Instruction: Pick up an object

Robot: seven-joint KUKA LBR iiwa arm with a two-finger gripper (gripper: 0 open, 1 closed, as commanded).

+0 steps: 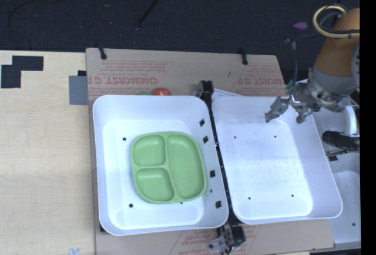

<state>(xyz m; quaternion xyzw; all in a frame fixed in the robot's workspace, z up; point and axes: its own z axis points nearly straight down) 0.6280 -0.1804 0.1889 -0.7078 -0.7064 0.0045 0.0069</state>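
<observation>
A light green divided plate [168, 166] with three compartments lies flat in the left white bin [111, 130]. My gripper [288, 111] hangs over the far right corner of the right white bin [276, 189], well away from the plate. Its two fingers are spread apart, and nothing sits between them. The grey arm with its orange band reaches in from the right edge.
A small red object [161, 92] lies on the cardboard just behind the left bin's far rim. A black divider strip [214, 154] runs between the two bins. The cardboard sheet [176, 71] lies under both bins, with a pale wooden bench [41, 154] to the left.
</observation>
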